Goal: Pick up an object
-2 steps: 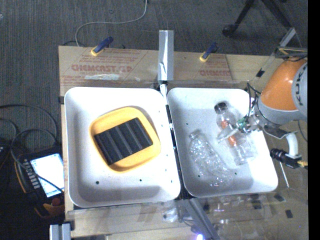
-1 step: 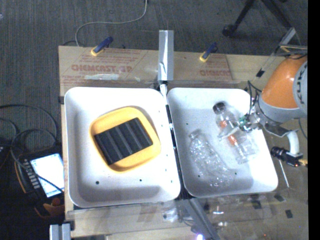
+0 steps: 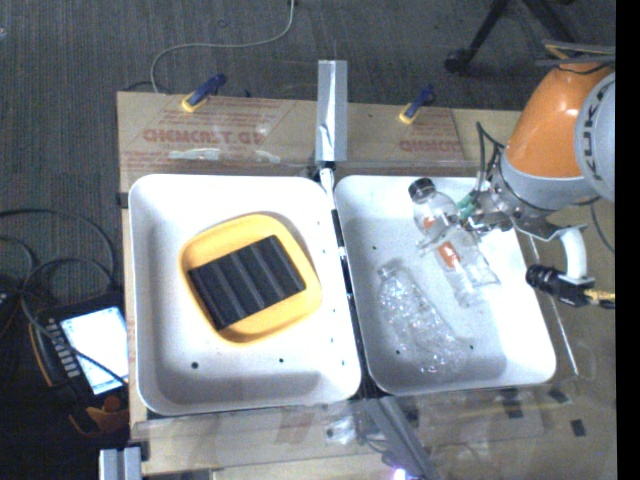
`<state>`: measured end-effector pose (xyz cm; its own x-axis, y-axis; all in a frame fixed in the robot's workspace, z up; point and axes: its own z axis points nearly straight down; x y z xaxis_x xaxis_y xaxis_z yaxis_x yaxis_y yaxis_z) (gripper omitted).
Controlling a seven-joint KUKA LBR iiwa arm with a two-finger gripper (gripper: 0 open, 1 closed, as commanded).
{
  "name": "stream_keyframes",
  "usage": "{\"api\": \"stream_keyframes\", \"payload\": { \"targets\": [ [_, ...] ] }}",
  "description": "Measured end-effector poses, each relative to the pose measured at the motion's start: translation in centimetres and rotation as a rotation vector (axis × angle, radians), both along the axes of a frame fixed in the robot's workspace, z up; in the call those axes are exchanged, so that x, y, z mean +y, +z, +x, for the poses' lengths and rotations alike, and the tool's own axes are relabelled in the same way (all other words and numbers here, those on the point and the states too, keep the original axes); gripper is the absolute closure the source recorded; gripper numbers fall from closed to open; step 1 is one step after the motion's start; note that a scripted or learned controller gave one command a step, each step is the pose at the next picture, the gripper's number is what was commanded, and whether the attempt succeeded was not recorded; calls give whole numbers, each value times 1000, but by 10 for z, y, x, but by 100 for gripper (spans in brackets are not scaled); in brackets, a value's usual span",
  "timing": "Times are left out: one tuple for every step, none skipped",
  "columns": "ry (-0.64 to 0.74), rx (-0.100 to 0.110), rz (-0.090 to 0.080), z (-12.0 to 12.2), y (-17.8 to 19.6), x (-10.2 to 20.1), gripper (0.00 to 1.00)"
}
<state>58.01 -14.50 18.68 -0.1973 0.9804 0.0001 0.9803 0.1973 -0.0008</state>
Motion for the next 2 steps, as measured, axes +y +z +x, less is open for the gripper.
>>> {"api": "stream_keyframes", "payload": {
  "targets": [
    [19,22,-1,24,-58,1,100],
    [-7,1,-2,88,9,88,100]
  ]
}}
